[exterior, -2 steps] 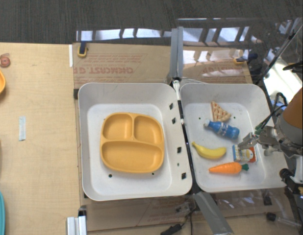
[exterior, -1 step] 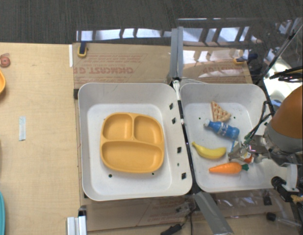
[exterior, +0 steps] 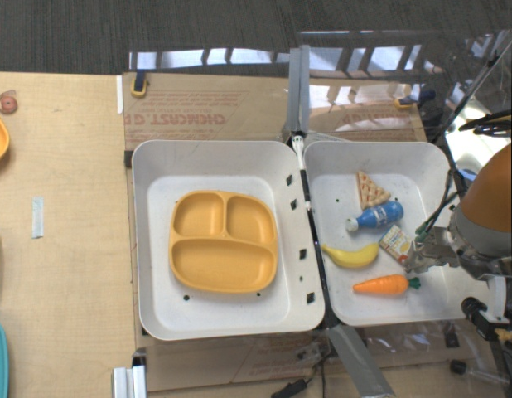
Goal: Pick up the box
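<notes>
Gripper [exterior: 419, 258] partly covers box [exterior: 394, 243]; arm cut off.

Yellow tray [exterior: 224, 241], blue bottle [exterior: 378, 215], yellow banana [exterior: 352, 255], orange carrot [exterior: 382, 286], white bins [exterior: 148, 247].

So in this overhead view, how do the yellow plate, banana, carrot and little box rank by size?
Largest to smallest:
1. Yellow plate, by far.
2. Banana and carrot look about alike, so I won't rank them.
3. Box, smallest, though the hand may cover its edge.

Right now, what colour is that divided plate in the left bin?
Orange-yellow divided plate, seen clearly in the camera view.
</notes>
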Available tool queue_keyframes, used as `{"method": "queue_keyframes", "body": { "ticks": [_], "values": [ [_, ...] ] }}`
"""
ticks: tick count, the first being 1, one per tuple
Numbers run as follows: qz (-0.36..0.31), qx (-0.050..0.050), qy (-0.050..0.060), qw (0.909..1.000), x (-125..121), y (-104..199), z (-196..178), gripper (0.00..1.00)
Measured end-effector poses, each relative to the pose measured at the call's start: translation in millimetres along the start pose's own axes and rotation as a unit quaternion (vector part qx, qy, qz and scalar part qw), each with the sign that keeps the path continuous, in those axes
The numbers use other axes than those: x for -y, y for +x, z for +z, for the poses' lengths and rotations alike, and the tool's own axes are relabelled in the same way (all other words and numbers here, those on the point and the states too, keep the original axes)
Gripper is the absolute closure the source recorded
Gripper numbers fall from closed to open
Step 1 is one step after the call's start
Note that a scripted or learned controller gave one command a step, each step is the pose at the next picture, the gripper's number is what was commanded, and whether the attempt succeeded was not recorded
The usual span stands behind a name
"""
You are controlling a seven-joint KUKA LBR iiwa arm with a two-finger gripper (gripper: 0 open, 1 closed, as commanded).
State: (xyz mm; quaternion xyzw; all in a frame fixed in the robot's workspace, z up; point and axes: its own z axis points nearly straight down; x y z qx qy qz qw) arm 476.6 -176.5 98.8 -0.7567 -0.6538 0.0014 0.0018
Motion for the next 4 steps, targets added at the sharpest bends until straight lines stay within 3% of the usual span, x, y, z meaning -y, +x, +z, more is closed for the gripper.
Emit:
{"method": "queue_keyframes", "body": {
  "ticks": [1, 2, 3, 4],
  "values": [
    [0.000, 0.000, 0.000, 1.0000, 0, 0, 0, 0.00],
    [0.008, 0.001, 0.000, 1.0000, -48, 54, 8, 0.00],
    [-0.030, 0.001, -0.001, 0.9996, -73, 76, -10, 0.00],
    [-0.060, 0.001, -0.001, 0.9982, -79, 46, -57, 0.00]
  ]
}}
